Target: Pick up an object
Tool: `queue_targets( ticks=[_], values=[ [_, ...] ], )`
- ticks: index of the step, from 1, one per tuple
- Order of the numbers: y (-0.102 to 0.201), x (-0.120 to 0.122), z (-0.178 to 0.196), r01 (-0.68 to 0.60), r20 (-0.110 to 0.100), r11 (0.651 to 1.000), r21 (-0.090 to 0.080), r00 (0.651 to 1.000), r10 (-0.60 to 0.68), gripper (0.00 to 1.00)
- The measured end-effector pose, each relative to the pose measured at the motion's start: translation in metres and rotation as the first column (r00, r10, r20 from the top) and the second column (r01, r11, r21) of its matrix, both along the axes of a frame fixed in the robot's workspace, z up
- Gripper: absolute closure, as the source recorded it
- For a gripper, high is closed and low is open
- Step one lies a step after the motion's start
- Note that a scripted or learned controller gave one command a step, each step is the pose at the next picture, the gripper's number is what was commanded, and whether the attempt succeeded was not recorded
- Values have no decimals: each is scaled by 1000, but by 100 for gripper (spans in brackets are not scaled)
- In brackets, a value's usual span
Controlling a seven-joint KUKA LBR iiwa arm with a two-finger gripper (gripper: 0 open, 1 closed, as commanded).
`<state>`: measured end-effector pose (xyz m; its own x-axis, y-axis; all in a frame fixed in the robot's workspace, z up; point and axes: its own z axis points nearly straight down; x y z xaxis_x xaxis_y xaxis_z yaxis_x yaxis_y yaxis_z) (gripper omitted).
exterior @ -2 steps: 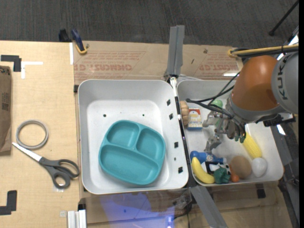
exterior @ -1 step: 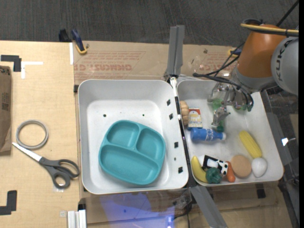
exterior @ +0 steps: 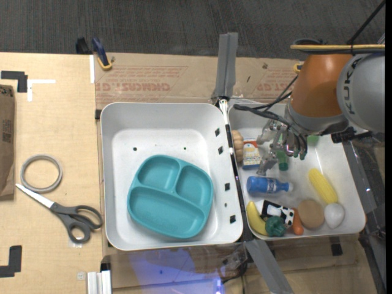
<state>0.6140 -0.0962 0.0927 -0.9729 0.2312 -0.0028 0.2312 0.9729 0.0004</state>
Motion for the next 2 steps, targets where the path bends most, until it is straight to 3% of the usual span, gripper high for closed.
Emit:
queue_targets(
  ticks=[1,2],
  values=[
    [-17,-47,1,-1,3,1000,-1,1000,1,0],
    [-17,-47,1,-2,3,1000,-1,1000,2,0]
  ],
)
